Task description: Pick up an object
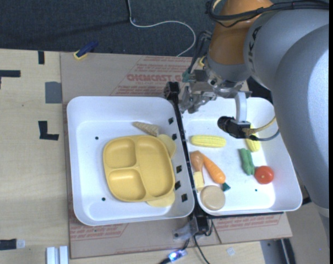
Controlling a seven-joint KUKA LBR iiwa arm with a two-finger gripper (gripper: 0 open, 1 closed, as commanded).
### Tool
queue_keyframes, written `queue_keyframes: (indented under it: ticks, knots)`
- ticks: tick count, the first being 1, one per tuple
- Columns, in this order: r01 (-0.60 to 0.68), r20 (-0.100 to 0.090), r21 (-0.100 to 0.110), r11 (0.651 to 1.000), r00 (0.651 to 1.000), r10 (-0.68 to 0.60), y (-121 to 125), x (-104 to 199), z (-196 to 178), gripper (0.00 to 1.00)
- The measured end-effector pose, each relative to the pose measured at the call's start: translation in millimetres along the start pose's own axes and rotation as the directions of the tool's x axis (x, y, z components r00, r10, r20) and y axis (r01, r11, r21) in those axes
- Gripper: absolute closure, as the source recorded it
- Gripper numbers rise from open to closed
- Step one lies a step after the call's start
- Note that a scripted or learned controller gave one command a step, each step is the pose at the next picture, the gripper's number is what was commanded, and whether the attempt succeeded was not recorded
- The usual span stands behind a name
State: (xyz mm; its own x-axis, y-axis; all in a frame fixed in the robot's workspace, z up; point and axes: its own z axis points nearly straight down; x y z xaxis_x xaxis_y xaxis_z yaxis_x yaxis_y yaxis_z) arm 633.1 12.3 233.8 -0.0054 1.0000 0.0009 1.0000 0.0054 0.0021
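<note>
My gripper (192, 99) hangs over the far left corner of the right bin (282, 202), above the divider between the bins, with nothing visible between its fingers. Below it in the right bin lie a yellow corn cob (208, 141), an orange carrot (214, 170), a small orange piece (196, 159), a green vegetable (246, 161), a red tomato (264, 174), a yellow piece (252, 144) and a tan round disc (213, 197). A black camera part (232, 126) hangs off the wrist.
The left bin (83, 147) holds a yellow divided plate (137, 166) and a tan cone-shaped piece (147, 128). Cardboard lies under both bins. A white cable (155, 23) runs across the dark floor at the back. The big grey arm (304, 81) covers the right side.
</note>
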Motion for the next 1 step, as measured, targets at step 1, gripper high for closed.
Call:
queue_keyframes:
  ticks: [1]
  knots:
    - [-0.004,0.002,0.004,1.000,1.000,0.004,-0.9,4.0,2.3,1.00]
